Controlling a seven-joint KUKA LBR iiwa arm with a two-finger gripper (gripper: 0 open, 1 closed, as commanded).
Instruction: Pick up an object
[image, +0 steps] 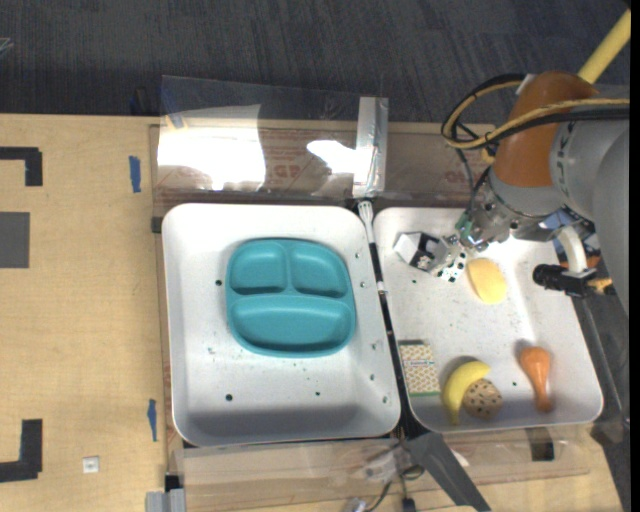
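Note:
My gripper (428, 252) hangs low over the upper left part of the right bin (570, 330), with the grey arm and its orange band reaching in from the upper right. A pale yellow lemon-shaped object (488, 281) lies just to the right of the gripper, apart from it. Near the right wall of that bin lies an orange carrot-like object (537, 375). At the bin's front sit a yellow fruit (458, 384) with a brown speckled cookie (483, 399) against it, and a small patterned tan block (416, 366) to their left.
The left bin (190, 300) holds a teal divided plate (291, 296). A clear plastic sheet and a metal bracket (370, 145) stand behind the bins. Yellow and black cables loop above the arm's wrist. Cardboard covers the bench to the left.

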